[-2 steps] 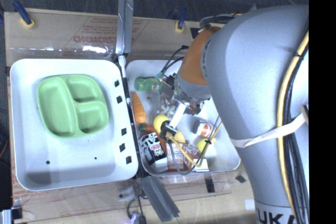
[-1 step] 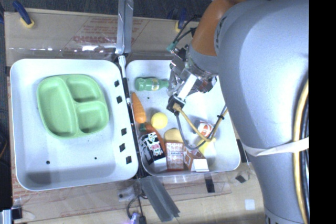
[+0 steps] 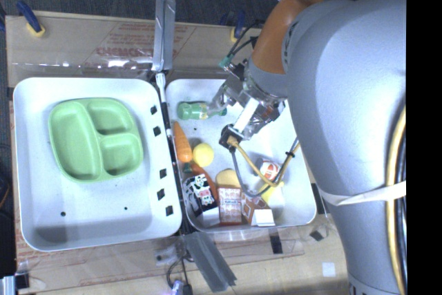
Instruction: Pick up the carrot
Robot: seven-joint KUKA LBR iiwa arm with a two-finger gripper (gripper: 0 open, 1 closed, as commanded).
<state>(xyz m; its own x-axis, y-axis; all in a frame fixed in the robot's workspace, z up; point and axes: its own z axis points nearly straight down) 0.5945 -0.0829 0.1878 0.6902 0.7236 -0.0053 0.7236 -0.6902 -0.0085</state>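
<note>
Camera view — carrot (image 3: 181, 142) lies lengthwise, tip seemingly far-pointing.

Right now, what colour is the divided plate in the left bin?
Light green; the divided plate shows clearly in the camera view.

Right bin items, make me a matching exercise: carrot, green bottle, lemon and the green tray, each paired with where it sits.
Things:
1. carrot
2. green bottle
3. lemon
4. green divided tray

Places:
A. lying at the far end of the right bin
B. in the left bin
C. along the right bin's left wall
D. just right of the carrot, mid-bin

Pairs: 1-C, 2-A, 3-D, 4-B
</note>
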